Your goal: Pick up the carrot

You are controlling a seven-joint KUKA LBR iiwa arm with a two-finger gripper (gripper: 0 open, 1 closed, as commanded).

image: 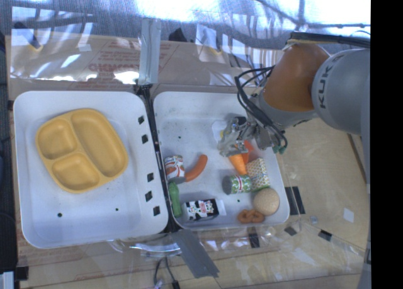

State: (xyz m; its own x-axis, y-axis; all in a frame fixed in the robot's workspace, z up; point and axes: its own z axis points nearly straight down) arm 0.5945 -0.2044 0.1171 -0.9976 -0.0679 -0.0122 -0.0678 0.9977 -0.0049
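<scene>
Nearest the lens, the milk carton (pixel 203 208) lies at 6 o'clock in the right bin (pixel 189 102). At 3 o'clock, the carrot (pixel 238 162) sits directly beneath the gripper (pixel 242 140), positioned for a descent. Whether the fingers are spread or closed cannot be told.

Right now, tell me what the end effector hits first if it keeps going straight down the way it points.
Most likely the carrot, lying right beneath the end effector in the right bin. Height above it is unclear from this slanted view.
</scene>
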